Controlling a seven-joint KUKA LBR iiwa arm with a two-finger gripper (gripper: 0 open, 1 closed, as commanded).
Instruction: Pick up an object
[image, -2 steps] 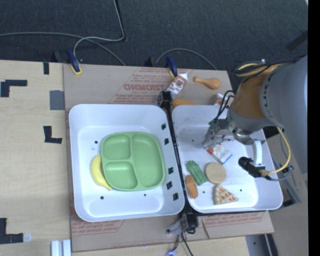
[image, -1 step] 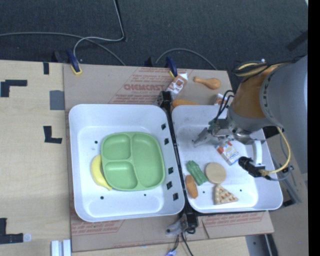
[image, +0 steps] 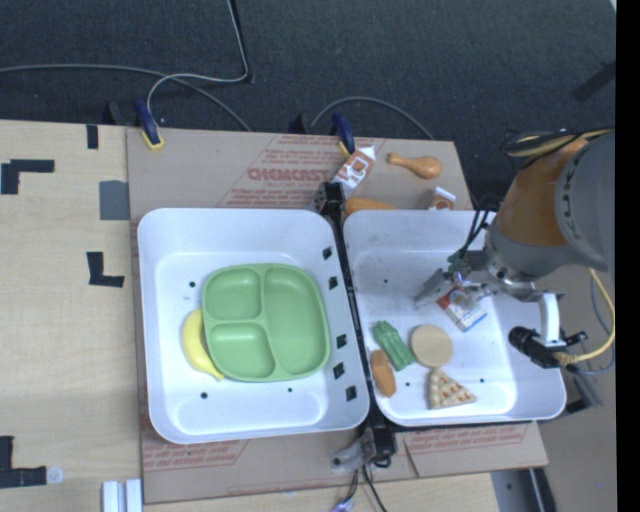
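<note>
In the left bin a green divided plate lies over a banana. In the right bin, a green piece, a carrot, a round biscuit and a pizza slice cluster by its near edge. The gripper hangs over a small red-and-white packet just toward that edge; whether its jaws are released or clenched cannot be told.

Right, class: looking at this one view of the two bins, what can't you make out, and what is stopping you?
- Banana: mostly hidden under the green plate in the left bin.
- Small red and white packet: partly covered by the gripper; too small to read.
- Gripper: too blurred to tell open from shut.
- Items behind the right bin, such as the orange one: partly hidden by its rim.
</note>
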